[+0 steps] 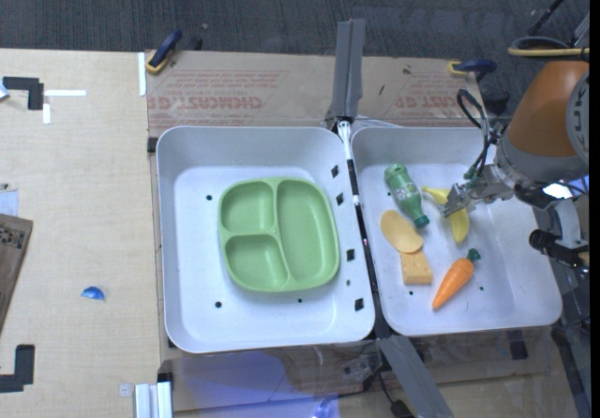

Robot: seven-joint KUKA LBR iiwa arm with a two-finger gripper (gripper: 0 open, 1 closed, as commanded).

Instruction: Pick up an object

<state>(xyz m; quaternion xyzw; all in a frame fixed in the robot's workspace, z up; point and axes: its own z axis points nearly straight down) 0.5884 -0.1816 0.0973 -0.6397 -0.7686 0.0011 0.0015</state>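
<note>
Banana [457, 222]: yellow, curved, lying in the right bin [525, 306] toward its 2 o'clock part; one pale end points toward 9 o'clock, the thicker body hangs toward 6 o'clock.
Gripper [459, 201]: low over the banana's upper part, reaching in from 3 o'clock; its dark fingertips sit right at the fruit, but whether they are spread or pinched I cannot tell, nor whether the banana lies between them.
Step in hand: judged as the reach-and-grasp on the banana; nothing looks lifted yet, since the fruit appears to rest on the bin floor.
Next move calls for: a firm closure across the banana's narrow width, then a straight rise; a curved, smooth fruit may roll or slip out if caught near its tip.
Neighbours: green bottle [405, 193] just beside the banana at its 9 o'clock; carrot [452, 281] near at 6 o'clock; round yellow slice [401, 231] and cheese wedge [416, 268] farther toward 8 o'clock, touching each other.
Left bin [178, 247]: holds a green divided plate [278, 233], well apart from the work.
</note>
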